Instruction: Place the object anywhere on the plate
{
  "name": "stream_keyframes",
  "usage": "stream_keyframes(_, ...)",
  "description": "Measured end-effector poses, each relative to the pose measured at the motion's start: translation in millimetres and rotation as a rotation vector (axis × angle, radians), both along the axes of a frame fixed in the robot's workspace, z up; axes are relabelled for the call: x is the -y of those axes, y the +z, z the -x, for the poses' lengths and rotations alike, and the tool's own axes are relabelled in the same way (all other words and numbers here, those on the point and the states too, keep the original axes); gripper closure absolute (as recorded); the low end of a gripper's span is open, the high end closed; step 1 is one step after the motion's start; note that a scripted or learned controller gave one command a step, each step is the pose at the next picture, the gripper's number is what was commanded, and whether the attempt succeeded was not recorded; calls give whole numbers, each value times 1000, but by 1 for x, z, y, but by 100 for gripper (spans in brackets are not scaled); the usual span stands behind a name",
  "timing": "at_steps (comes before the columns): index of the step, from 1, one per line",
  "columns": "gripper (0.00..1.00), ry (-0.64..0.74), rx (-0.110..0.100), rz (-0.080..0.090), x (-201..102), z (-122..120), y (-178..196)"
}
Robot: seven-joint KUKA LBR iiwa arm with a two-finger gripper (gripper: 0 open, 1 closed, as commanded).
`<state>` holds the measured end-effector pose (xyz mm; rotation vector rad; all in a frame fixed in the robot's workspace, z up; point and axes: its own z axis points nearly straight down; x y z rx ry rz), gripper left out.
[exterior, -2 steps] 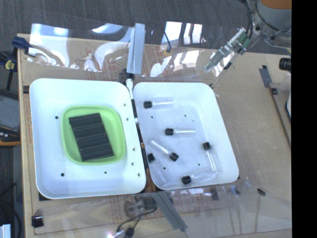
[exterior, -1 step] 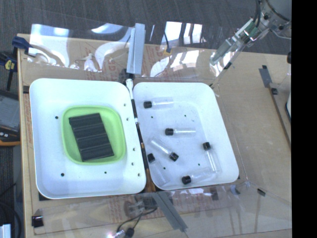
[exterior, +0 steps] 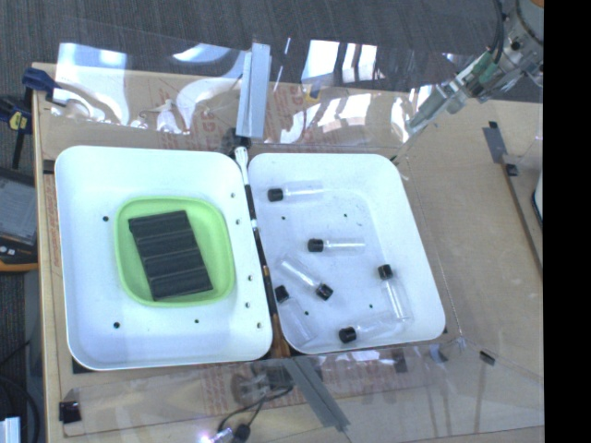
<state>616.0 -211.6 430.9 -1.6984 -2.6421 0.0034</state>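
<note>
Tubes lie scattered across the right bin (exterior: pixel 417 247): clear little vials with black caps, one near eleven o'clock (exterior: pixel 294 193), one at the middle (exterior: pixel 334 245), a pair toward seven o'clock (exterior: pixel 305 279), one at four o'clock (exterior: pixel 391 289) and one near six o'clock (exterior: pixel 362 329). None of them sits on the green plate (exterior: pixel 220 229), which rests in the middle of the left bin (exterior: pixel 78 247) and already bears a dark ribbed block (exterior: pixel 169 254).

The gripper (exterior: pixel 427 111) hangs at about one o'clock from the right bin, outside its far corner and well apart from every tube. Whether its pincer is apart or together I cannot tell; it is too small and washed out against the glare, and nothing is visible in it.

By my reading the task has barely begun. Picking a tube, carrying it across the seam between the bins and setting it on the plate all remain.
</note>
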Motion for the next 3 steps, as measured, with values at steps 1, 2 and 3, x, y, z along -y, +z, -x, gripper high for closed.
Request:
stream_keyframes(1,0,-40,-1,0,0,15,12)
stream_keyframes(2,0,-167,2,0,-1,-33,11)
stream_keyframes(3,0,-291,-2,0,-1,-11,11)
